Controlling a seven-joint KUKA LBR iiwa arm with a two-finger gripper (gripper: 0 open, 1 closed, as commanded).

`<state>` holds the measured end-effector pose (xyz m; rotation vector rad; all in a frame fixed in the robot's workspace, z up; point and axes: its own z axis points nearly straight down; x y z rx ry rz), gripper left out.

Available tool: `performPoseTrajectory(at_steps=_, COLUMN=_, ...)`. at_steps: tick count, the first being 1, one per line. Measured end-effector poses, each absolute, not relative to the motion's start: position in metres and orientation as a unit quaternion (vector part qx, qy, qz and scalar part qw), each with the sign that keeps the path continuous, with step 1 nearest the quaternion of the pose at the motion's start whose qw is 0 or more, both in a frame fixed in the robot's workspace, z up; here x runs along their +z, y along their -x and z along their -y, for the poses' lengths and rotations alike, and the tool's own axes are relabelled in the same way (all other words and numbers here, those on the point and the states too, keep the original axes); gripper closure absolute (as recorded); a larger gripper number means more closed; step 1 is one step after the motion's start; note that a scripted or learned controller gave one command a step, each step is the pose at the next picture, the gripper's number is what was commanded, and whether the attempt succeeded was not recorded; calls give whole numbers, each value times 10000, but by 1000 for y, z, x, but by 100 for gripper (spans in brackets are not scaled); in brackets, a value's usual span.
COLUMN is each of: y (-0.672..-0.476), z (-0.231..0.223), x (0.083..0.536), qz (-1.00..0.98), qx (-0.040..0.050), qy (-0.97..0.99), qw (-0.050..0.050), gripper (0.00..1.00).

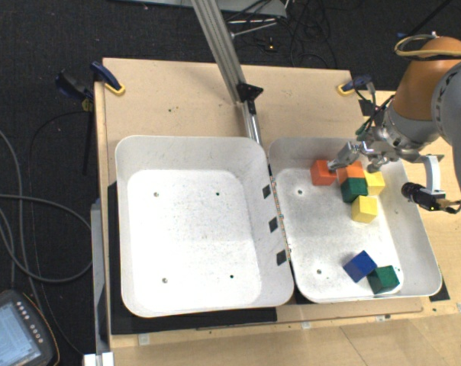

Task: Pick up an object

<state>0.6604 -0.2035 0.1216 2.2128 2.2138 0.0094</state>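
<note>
Wooden bench point(185, 97) carries two white bins; dark floor with cables surrounds it. Landmark: right bin point(414, 250). Left bin point(139, 158) lies just beside it, edges touching. Arm point(429, 90) enters over the right bin's far right corner. Gripper point(351, 158) sits low over the far end of the right bin, just beside an orange block point(320, 173). Jaw state cannot be told; no block is visible between the jaws. Near the gripper, an orange, green and yellow cluster point(360, 189) lies inside the right bin. Blue block point(359, 266) and green block point(383, 279) touch each other at the bin's near end.
</note>
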Motion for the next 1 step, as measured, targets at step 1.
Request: performPoseTrajectory(at_steps=1, y=-665, z=204, x=118, qz=-7078, qx=63, qy=-7063, qw=112, gripper=0)
